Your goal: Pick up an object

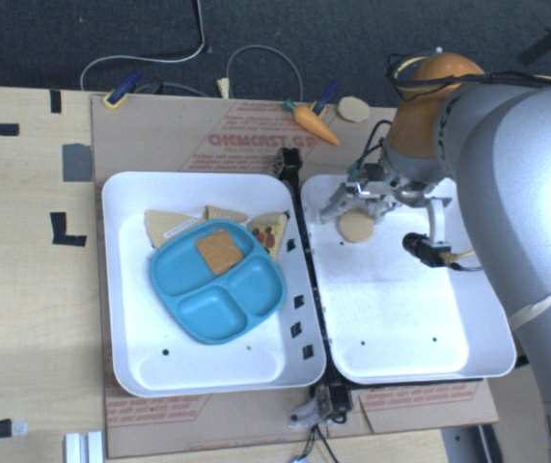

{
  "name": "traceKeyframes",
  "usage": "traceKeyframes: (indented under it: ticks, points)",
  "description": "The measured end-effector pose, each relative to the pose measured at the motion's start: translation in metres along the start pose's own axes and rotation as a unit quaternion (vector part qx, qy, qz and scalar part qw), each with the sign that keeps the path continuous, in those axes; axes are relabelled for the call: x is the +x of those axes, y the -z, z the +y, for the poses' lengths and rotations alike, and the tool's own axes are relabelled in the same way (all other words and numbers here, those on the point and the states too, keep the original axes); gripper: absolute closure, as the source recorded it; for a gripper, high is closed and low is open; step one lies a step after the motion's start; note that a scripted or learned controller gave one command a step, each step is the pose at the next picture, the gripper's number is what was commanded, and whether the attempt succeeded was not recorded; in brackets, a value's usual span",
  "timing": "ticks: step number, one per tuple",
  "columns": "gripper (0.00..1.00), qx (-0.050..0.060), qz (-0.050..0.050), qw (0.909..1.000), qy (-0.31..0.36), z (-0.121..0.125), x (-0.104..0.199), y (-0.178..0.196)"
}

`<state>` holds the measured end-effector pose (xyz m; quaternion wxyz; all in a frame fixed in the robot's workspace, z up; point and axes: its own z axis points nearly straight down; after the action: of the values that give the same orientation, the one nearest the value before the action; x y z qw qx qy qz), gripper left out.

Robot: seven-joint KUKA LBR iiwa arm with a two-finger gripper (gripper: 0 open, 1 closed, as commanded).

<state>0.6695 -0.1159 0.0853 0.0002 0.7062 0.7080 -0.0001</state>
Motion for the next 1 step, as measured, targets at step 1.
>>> traceKeyframes:
  ticks: [1]
  points:
    - [1.0,-0.002,-0.001,1.0,0.0,0.0001,-0.0005,0.0114]
